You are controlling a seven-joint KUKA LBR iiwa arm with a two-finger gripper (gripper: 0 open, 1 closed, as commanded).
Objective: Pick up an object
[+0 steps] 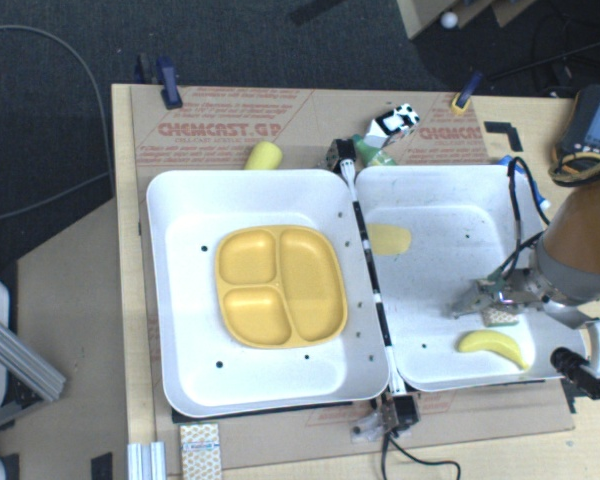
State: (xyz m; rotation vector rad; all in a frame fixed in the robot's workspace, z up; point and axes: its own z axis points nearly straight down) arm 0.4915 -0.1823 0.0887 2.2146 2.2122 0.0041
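Gripper (490, 303) low in right bin (435, 183), finger spread unreadable at this angle. Banana (494, 346) just below jaws, apart from them. Likely light hollow plastic, smooth, curved; grab across thick mid-body, not tapered ends.

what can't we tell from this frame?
- Gripper: camera view, small and blurred; finger state unreadable.
- Small tan item beside the gripper: too small to identify; contact unclear.
- Arm: cut off by the right edge.
- Black-and-white object behind the bins: too small to name.
- Pale yellow patch in the right bin: blurred; object or stain, can't say.
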